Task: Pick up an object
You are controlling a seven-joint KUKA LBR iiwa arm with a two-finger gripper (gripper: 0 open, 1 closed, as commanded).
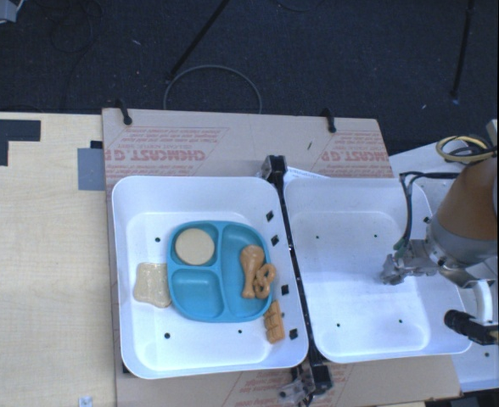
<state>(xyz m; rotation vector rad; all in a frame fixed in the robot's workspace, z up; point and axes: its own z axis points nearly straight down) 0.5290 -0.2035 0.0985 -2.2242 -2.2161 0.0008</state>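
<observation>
Well left of the gripper (395, 270), in the far bin, candidate objects sit on and around a blue sectioned plastic tray (218, 271): a round tan disc (193, 246), a knobbly brown bone-shaped piece (256, 270), a pale flat slab (152, 284) and a small orange-brown chunk (273, 323). Nothing appears lifted; the pick remains to do. Whether the gripper is released or clenched cannot be told; it hangs over the right white bin (351, 346).

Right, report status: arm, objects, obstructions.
Gripper low over right white bin, holding nothing visible. Tan toy food pieces on blue plastic divided tray in left white bin. Black divider between bins.
</observation>
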